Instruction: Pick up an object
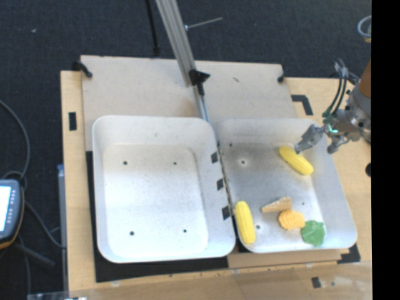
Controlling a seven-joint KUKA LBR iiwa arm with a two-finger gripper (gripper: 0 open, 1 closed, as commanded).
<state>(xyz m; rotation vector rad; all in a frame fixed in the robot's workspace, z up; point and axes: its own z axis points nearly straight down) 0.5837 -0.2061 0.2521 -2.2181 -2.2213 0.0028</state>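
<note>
The right bin (259, 167) holds several toy foods. A yellow corn cob (295, 160) lies near its far right side, and a second corn cob (244, 222) rests against its left wall at the front. A tan wedge (276, 205), an orange piece (291, 219) and a green piece (313, 232) sit at the front right. My gripper (321, 142) hangs over the bin's far right rim, just up and right of the first cob. It is open, with nothing between its fingers (307, 140).
The left bin (156, 186) sits beside the right one, sharing a middle edge. An aluminium pole (178, 36) slants up from the bench behind the bins. A small screen (7, 208) stands off the bench at the far left.
</note>
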